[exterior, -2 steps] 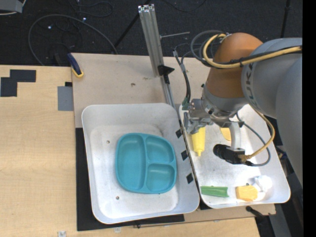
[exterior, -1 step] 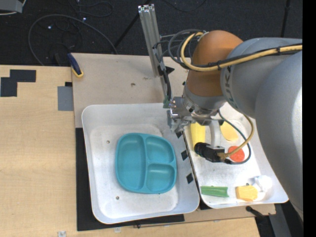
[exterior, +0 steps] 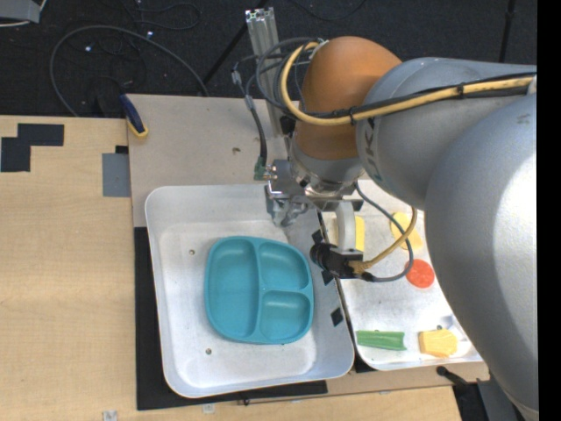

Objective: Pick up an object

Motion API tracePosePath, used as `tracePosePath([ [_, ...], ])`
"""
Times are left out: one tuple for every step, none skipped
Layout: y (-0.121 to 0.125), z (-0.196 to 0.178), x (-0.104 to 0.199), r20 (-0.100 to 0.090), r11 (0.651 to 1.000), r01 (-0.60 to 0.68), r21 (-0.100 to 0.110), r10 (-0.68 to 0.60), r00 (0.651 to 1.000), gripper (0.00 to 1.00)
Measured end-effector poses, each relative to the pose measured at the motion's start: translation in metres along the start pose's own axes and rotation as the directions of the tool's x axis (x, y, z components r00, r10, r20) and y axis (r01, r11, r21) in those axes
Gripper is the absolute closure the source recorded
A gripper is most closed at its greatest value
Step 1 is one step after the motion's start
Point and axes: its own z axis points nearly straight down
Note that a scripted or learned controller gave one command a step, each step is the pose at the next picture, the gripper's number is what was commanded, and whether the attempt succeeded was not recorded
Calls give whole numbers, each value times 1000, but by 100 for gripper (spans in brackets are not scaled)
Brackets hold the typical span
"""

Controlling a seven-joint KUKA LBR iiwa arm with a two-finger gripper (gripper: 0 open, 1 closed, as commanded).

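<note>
A teal divided plate (exterior: 259, 289) lies flat in the left white bin (exterior: 171, 323). My gripper (exterior: 284, 209) hangs over the back edge of that bin, just above the plate's far rim and beside the wall between the two bins. The arm's orange band (exterior: 342, 77) and grey body cover much of the right bin (exterior: 386, 310). In the right bin lie an orange round piece (exterior: 422, 274), a green stick-shaped piece (exterior: 379, 340), a yellow block (exterior: 438, 343) and a pale yellow piece (exterior: 353, 231) partly behind the gripper's cables.
A bare grey board (exterior: 193, 143) lies behind the left bin, with a blue-and-yellow tool (exterior: 133, 115) at its far left corner. Wooden benchtop (exterior: 61, 261) spreads to the left. Cables loop around the wrist.
</note>
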Motion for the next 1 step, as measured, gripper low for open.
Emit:
tracePosePath([
  [-1,1,-1,1,1000,-1,2,1,1000,0],
])
